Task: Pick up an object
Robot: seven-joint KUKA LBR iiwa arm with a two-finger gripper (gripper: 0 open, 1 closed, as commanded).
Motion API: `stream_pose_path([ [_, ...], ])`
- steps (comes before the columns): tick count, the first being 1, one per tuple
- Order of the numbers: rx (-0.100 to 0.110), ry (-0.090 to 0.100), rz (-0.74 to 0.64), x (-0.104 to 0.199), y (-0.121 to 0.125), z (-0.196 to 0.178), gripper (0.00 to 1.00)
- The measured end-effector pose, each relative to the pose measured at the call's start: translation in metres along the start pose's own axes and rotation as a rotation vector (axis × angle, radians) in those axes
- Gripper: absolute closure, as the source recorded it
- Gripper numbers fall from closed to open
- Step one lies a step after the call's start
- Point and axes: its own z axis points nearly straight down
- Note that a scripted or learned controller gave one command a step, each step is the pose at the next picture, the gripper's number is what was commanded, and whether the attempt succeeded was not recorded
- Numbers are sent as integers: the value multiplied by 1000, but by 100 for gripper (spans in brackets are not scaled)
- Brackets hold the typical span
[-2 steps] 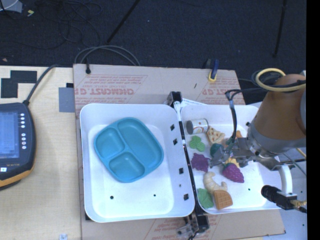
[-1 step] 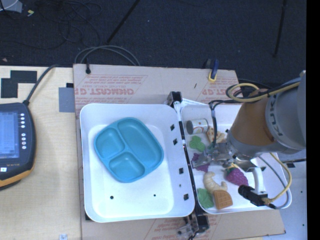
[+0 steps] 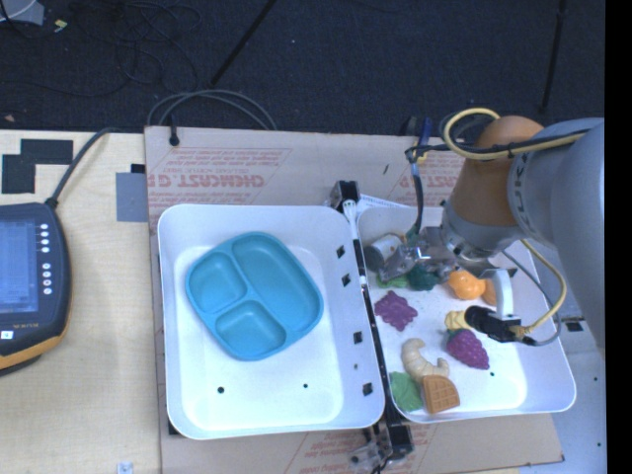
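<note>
My gripper (image 3: 391,259) hangs low over the upper left part of the right bin (image 3: 538,388), close to the divider between the two bins. Just to its right lies a dark green toy (image 3: 424,278), with an orange fruit (image 3: 466,285) beyond that. Below the gripper a flat purple piece (image 3: 396,310) rests on the bin floor. Further toward the front are a purple grape bunch (image 3: 468,349), a cream banana-like piece (image 3: 420,356), a tan waffle piece (image 3: 440,394) and a green piece (image 3: 403,387). Nothing shows held in the gripper.
The left bin (image 3: 197,383) holds a blue divided plate (image 3: 254,294). A small yellow piece (image 3: 455,319) lies near the grapes. The arm's grey body (image 3: 553,186) covers the right bin's far right corner. A tablet (image 3: 25,275) sits off the bench at the left.
</note>
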Motion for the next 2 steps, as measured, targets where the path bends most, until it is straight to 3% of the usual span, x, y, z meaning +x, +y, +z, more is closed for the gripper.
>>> stream_pose_path([
  [1, 15, 4, -2, -13, 30, 10, 0],
  [2, 4, 1, 4, -45, 9, 9, 0],
])
